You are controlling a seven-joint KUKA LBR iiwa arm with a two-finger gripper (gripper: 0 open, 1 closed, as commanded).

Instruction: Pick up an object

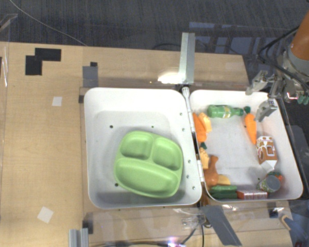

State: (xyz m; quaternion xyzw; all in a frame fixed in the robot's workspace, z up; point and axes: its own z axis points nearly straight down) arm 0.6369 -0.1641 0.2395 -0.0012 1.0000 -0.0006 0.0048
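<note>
Orange carrot [251, 128] lying just below the fingers [268, 106], which are hanging released; approach step, next calling for descent.

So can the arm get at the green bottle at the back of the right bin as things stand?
Probably yes. The green bottle lies on its side near the right bin's back wall with nothing on top of it, and the tool hovers just to its right. The wall close behind may cramp the grasp.
</note>
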